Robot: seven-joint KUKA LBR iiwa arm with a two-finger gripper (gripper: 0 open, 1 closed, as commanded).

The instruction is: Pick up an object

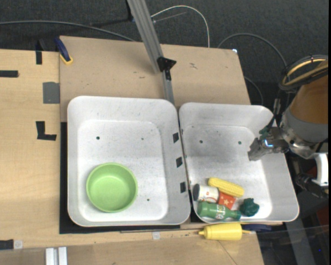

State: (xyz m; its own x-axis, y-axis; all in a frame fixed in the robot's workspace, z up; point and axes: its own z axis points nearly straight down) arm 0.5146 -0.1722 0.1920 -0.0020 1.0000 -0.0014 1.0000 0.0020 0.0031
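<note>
Tool sits at the right bin's right wall, nothing seen between its fingers; open or closed, can't tell at this angle. Candidate objects are clustered in that bin's near corner: yellow corn, green bottle, small white cup, dark green piece (well apart from the tool). Green bowl is alone in the left bin. Yellow bottle lies on the worktop just outside. My read: pick not started; approach, grasp, lift all remain.
</note>
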